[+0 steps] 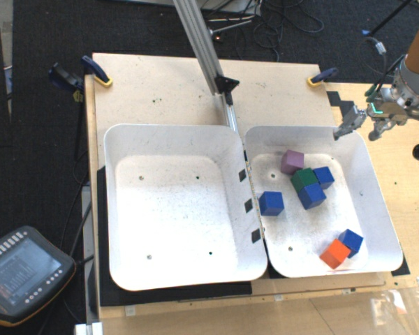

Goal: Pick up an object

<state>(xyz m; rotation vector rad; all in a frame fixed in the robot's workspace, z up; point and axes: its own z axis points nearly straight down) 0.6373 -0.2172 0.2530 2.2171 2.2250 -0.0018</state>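
Matte cubes point(311, 195) in speckled white bin point(377, 187)

The setting is a robotics laboratory or test cell — not a domestic or retail space. A plain wooden bench point(195, 89) carries two shallow white bins point(126, 145), set side by side and secured with black tape at their shared edge. Clamps point(96, 72) with yellow and blue grips fasten the bench board at its far corners. An aluminium profile mast point(195, 33) rises from the far edge of the bench. Loose cables point(279, 19) run over the dark floor beyond the bench. A robot teach pendant point(24, 274) with a screen rests at the near left corner — standard industrial-arm equipment.
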